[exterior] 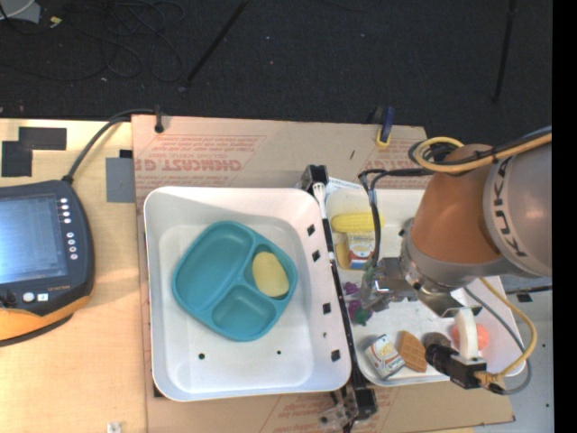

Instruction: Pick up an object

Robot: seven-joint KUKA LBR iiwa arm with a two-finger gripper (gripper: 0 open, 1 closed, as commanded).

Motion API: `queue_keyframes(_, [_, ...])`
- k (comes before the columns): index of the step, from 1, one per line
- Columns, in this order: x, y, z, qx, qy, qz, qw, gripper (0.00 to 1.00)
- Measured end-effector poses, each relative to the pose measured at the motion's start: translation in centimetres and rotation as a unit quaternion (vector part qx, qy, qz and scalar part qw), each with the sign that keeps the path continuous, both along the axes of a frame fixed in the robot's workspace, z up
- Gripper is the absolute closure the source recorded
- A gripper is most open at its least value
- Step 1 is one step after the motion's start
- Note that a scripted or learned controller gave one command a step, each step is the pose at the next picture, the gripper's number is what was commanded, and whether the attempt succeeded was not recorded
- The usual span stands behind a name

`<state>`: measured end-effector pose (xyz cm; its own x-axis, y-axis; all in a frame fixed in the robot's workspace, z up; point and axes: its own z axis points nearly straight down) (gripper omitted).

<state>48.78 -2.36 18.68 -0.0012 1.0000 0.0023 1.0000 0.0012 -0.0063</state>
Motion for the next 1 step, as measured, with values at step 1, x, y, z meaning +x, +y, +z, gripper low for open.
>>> queue_keyframes(1, [1.19,2.02,0.02,-0.0009,-0.001,0.000,1.0000,1.00])
